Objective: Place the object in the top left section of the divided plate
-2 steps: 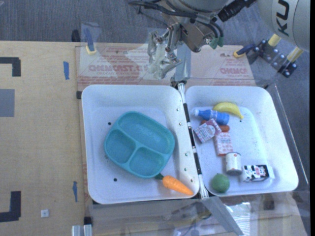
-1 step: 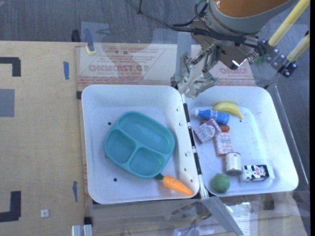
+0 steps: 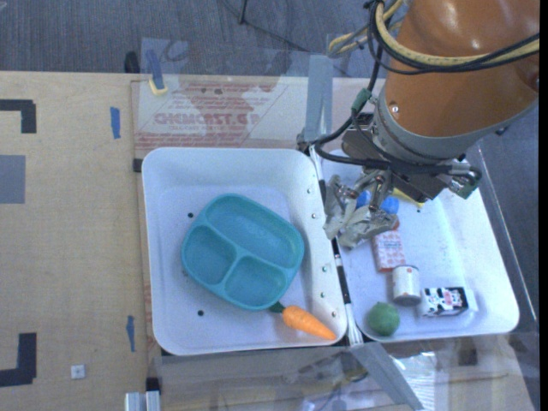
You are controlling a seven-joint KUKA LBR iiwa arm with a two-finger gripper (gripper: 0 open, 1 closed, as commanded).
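Plate [image 3: 242, 252]: teal. Carrot [image 3: 306, 321]: orange, green stub at top. Ball [image 3: 384, 318]: green. Carton [image 3: 445, 301]: black-and-white patches. Can [image 3: 405, 283]: white, dark red band near one end. Packet [image 3: 390, 251]: pink-red with white print. Bins [image 3: 163, 255]: white. Bench [image 3: 64, 255]: pale wood, black corner marks, blue tape strips. Arm [image 3: 467, 50]: orange dome, grey below, yellow and black cables. Gripper [image 3: 360, 212]: silver metal, blue spots. Floor [image 3: 128, 15]: grey carpet.
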